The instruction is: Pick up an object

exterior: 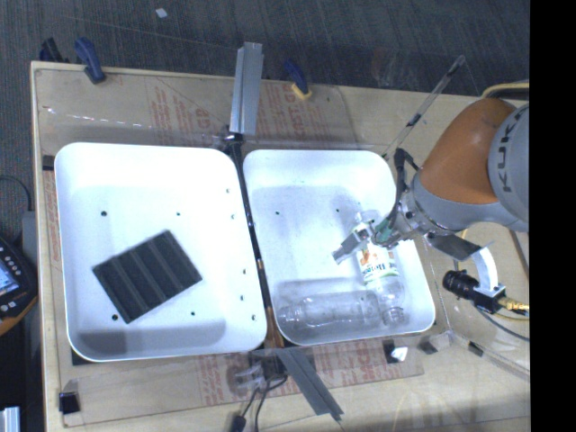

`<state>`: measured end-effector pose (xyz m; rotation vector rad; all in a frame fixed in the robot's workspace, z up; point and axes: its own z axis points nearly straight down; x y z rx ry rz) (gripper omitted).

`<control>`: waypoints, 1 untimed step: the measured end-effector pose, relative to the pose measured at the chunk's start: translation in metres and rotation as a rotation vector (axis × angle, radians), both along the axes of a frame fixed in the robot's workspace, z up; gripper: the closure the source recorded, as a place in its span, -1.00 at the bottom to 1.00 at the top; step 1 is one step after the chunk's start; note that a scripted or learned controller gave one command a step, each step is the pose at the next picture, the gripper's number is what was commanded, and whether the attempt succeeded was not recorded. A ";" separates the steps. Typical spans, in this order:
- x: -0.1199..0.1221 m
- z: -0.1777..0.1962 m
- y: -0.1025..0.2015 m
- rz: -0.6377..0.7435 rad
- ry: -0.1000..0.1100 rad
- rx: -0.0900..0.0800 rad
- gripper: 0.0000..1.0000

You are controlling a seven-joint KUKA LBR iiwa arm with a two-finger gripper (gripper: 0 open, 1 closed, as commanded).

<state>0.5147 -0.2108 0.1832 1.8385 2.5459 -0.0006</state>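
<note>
1. The large clear plastic bottle (335, 311) lay along the right white bin's (270, 241) six-o'clock wall; probably light, slippery, crushable.
2. The small labelled clear bottle (378, 264) stood at its three-o'clock side; grip mid-body.
3. The hand (358, 239) hovered there; its grip I cannot tell.

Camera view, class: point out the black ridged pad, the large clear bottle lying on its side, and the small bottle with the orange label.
black ridged pad (148, 274), camera view, middle of its ribbed top.
large clear bottle (328, 312), camera view, mid-body.
small bottle (379, 267), camera view, on its orange label.
</note>
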 end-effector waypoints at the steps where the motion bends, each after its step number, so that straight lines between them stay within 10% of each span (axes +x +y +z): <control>1: 0.019 -0.036 0.000 -0.147 0.004 0.002 -1.00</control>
